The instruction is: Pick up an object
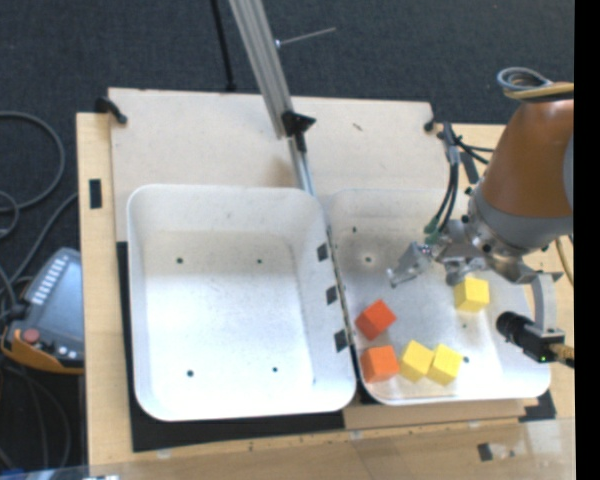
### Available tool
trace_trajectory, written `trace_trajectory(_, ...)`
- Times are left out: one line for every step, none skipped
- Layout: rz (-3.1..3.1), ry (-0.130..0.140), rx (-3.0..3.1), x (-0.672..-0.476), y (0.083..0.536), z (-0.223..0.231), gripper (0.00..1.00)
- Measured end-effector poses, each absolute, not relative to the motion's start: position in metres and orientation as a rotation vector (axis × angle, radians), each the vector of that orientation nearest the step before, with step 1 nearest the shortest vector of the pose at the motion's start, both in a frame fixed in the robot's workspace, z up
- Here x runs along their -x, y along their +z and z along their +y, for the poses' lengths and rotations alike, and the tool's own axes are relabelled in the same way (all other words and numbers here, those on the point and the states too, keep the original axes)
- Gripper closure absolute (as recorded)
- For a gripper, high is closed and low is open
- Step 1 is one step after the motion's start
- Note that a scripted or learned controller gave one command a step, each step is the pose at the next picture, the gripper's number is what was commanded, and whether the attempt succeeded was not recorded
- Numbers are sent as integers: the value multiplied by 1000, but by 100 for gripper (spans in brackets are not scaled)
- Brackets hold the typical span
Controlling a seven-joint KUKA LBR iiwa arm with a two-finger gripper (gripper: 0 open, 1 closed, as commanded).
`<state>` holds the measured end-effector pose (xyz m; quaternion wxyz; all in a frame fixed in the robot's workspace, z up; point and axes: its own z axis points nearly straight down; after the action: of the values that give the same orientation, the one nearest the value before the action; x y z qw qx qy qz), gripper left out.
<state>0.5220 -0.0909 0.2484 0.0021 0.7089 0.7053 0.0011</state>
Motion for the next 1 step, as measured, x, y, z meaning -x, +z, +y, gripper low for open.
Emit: trace_trajectory(2221, 6, -2223, -519, 126, -95, 0)
